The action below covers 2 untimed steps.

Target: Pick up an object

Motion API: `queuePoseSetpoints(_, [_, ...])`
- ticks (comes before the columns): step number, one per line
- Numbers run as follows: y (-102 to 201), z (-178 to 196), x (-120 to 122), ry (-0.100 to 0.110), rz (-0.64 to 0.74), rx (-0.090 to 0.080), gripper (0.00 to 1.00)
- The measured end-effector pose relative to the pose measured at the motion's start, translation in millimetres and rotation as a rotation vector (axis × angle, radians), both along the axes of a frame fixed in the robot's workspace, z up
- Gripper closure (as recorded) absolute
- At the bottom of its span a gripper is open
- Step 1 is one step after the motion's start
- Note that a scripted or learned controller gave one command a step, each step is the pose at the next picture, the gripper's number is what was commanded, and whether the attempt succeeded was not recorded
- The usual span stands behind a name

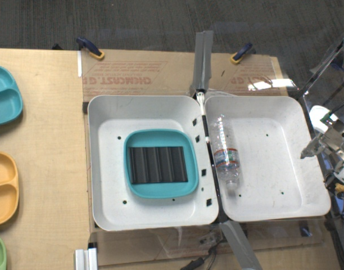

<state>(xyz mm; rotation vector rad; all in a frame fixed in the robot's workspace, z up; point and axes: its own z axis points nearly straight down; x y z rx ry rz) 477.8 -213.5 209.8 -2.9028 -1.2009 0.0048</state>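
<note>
teal dish [161, 190] with dark ribbed centre, clear bottle [225, 156], white bins [104, 167]

- I read "CHEMCAST GP" in red, upside down, on the cardboard sheet [139, 72] behind the bins.
- The bottle label [226, 158] print is too small for me to read.

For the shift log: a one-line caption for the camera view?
Gripper at right bin's edge; bottle inside, teal tray in left bin.
</note>
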Motion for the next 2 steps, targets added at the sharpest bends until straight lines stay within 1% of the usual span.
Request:
queuePoseSetpoints(1, [-2.2,-9.8,2.0,0.003,-0.044,0.002,0.0])
queuePoseSetpoints(2, [-5.0,-4.8,-0.3,0.001,-0.113,0.0,0.0])
